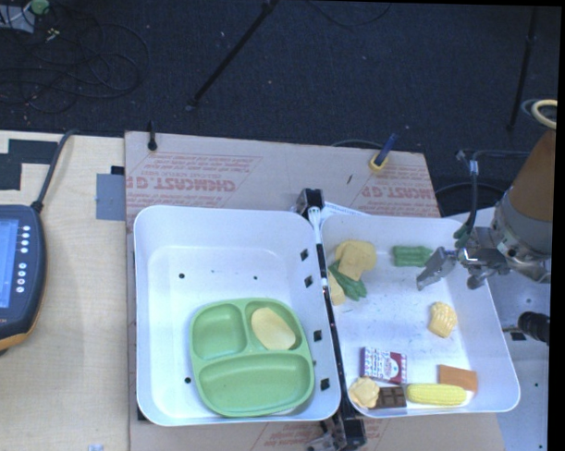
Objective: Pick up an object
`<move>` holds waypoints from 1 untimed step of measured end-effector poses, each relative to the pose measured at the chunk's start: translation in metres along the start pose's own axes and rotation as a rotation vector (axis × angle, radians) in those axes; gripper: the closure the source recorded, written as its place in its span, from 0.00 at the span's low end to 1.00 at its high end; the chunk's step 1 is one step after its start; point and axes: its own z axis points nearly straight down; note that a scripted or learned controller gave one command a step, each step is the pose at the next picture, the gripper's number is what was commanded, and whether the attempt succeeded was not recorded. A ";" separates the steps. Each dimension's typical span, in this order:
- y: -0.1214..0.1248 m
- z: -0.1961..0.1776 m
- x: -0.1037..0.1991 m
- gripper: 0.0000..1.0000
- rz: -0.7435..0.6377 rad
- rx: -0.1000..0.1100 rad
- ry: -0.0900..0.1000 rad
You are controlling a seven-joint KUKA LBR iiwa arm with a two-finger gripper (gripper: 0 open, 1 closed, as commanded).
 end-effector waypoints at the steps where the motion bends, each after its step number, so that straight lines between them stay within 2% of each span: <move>1: 0.006 0.044 -0.054 0.00 0.002 0.003 -0.001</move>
